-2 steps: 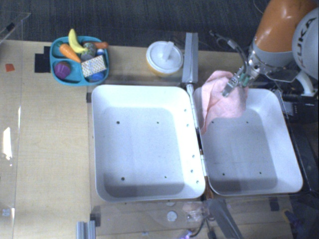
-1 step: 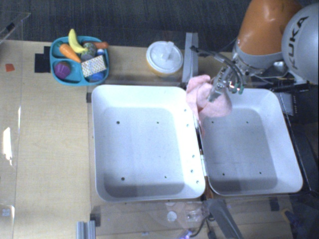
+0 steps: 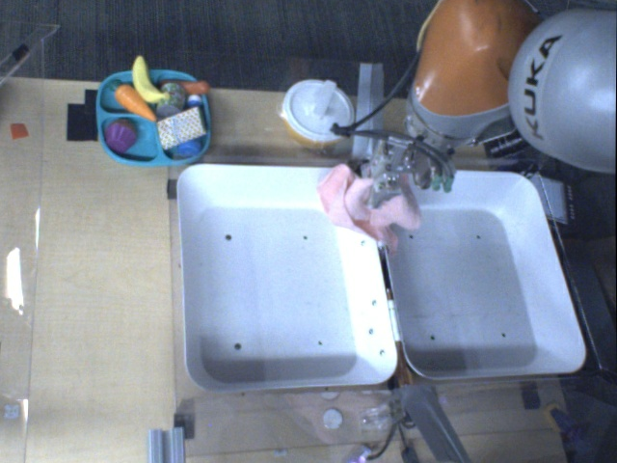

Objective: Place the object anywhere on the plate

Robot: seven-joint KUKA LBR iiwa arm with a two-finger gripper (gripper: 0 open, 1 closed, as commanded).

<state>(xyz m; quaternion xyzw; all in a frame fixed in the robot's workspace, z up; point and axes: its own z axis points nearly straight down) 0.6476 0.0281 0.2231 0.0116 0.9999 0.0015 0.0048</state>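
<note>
While the two white bins point(image 3: 280, 287) lie nearest, the pink cloth point(image 3: 362, 210) hangs just below the pincer point(image 3: 395, 183), apparently pinched in its closed tips over the shared rim. Far left of the pincer, the blue plate point(image 3: 106, 114) awaits; delivery remains undone.

The cloth point(image 3: 366, 210) was pale pink. Both bins point(image 3: 280, 278) were plain white. The sectioned plate point(image 3: 152, 119) was bright blue, bearing a yellow banana point(image 3: 147, 81) and an orange carrot point(image 3: 133, 100). The table point(image 3: 87, 287) was light tan.
</note>
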